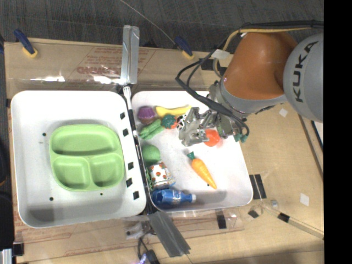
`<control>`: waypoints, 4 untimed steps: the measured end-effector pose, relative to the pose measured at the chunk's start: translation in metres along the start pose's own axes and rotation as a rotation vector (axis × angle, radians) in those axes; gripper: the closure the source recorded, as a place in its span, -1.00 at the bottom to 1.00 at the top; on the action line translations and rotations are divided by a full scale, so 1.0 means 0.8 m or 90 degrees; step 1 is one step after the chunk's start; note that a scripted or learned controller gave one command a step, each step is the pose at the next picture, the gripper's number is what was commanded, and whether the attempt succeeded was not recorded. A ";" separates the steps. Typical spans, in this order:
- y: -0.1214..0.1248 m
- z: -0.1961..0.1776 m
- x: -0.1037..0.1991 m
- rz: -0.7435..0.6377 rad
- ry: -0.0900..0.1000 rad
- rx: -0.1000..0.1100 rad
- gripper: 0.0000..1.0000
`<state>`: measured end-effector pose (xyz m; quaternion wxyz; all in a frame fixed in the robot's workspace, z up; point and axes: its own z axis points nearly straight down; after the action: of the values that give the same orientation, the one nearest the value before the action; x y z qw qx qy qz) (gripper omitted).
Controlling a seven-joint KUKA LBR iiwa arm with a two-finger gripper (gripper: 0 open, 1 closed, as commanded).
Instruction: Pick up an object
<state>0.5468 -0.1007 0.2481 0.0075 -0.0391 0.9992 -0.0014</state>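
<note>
Seen from above, the metal two-finger pincer hangs low in the right shallow white bin, its grip state impossible to tell, touching a round orange-red plastic toy, with an orange plastic carrot lying just below it.

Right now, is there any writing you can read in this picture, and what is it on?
"KUKA": on the grey arm.
Reddish print on the cardboard behind the bins: too faint to read.
Label on the blue bottle: too small to read.
</note>
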 end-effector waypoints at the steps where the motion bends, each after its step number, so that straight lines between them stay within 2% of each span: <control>1: -0.056 0.002 -0.024 -0.144 0.007 -0.002 1.00; 2: -0.138 0.100 -0.047 -0.443 0.009 -0.007 1.00; 3: -0.138 0.098 -0.048 -0.443 0.007 -0.005 -1.00; 4: -0.148 0.174 -0.113 -0.540 -0.005 0.005 -1.00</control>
<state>0.6486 -0.2116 0.1106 0.0100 -0.4471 0.8944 -0.0078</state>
